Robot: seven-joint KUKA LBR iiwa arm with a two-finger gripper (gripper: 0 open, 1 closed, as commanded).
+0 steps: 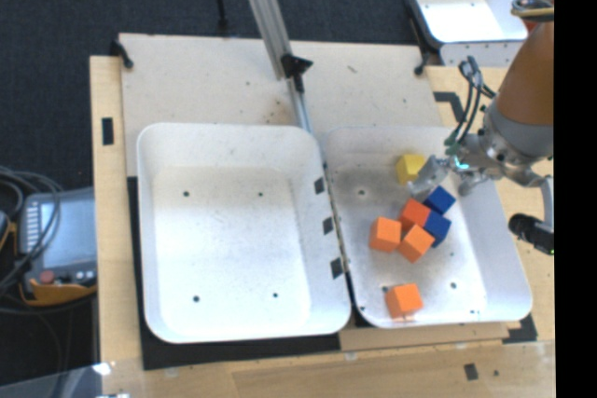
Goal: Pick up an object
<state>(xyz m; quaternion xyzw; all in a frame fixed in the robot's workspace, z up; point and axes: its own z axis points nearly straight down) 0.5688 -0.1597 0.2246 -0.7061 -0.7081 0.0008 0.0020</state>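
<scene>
I hover my gripper [450,171] over the right bin [494,284], between the yellow block [409,167] and blue block [438,199]. Jaw width: cannot tell. Approaching; next I must descend onto one block.

Aluminium post [264,0], small tray [464,6], pendant [58,242]

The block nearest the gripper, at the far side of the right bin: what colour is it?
Yellow. The block shows in the camera view, just left of the gripper.
</scene>
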